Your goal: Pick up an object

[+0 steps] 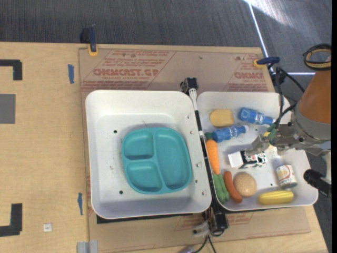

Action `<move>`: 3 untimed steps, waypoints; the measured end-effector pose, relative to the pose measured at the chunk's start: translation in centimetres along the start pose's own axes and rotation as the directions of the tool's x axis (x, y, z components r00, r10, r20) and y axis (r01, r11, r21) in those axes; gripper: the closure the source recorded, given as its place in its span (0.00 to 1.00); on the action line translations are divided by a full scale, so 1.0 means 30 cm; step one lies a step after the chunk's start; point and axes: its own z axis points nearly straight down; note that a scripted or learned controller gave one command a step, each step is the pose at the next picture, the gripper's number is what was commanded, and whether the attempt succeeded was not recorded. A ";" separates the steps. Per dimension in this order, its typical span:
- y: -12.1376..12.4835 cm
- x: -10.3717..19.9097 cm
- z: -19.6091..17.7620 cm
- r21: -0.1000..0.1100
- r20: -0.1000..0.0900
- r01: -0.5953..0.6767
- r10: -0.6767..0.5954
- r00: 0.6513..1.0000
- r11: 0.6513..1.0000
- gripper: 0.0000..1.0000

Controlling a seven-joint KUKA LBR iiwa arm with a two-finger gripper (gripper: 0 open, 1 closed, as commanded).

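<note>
Right bin, lower right of frame: crowded stock. Tool low over a small black-and-white object at bin centre; grip state cannot be told. Risk: neighbouring can and blue bottle nudged, object slipping sideways.

Teal tray, orange carrot

A teal divided tray lies in the left white bin on the bench.

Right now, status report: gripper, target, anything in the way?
Gripper low in right bin, over black-and-white item. No grasp visible. Crowded: potato, can, blue bottle close by.
</note>
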 end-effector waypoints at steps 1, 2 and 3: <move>-0.007 0.071 0.392 -0.005 -0.001 -0.144 0.144 0.990 0.990 0.00; 0.174 0.077 0.391 -0.005 0.003 0.065 -0.065 0.998 0.998 0.00; 0.267 0.071 0.392 -0.002 0.005 0.185 -0.185 0.983 0.983 0.00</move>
